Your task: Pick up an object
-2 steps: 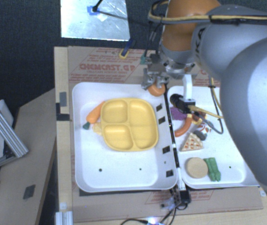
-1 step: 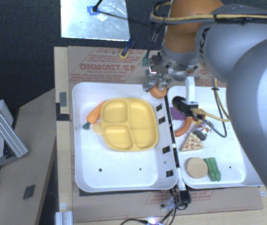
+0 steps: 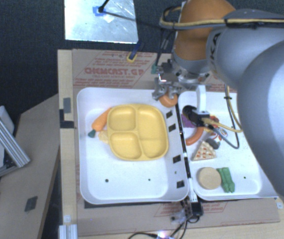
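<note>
My gripper [image 3: 167, 92] hangs over the back end of the divider between the two bins. A small orange object [image 3: 169, 101] sits between its fingertips, and the gripper is shut on it. In the left bin [image 3: 89, 173] a yellow divided plate [image 3: 134, 132] lies next to a carrot [image 3: 100, 119]. The right bin [image 3: 246, 176] holds a purple piece [image 3: 189, 116], a red sausage [image 3: 194, 135], a pizza slice [image 3: 204, 152], a round tan cookie [image 3: 209, 178] and a green vegetable [image 3: 226, 179].
The arm's grey body [image 3: 261, 83] covers the right side of the right bin. Cables [image 3: 221, 127] trail across that bin's middle. A shiny metal sheet [image 3: 101, 14] lies behind the bins. The front of the left bin is bare white floor.
</note>
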Robot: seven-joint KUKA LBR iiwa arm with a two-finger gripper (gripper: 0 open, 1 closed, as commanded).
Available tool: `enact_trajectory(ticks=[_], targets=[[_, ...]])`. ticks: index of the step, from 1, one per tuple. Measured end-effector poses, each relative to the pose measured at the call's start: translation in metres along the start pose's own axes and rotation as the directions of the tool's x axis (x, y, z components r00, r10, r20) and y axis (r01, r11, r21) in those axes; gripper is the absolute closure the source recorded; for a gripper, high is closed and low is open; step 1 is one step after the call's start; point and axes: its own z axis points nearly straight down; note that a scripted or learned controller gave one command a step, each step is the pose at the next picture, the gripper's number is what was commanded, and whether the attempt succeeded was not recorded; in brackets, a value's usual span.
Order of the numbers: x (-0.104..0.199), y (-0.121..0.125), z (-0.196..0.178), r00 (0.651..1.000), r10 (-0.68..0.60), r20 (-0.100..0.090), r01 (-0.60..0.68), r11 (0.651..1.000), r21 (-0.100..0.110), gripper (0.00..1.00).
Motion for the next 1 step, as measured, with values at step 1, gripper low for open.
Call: enact_trajectory(ticks=[1], targets=[[-0.0047,0.0058,-0.0012,1.000,0.001,0.000,-0.001,1.000,-0.002,1.00]])
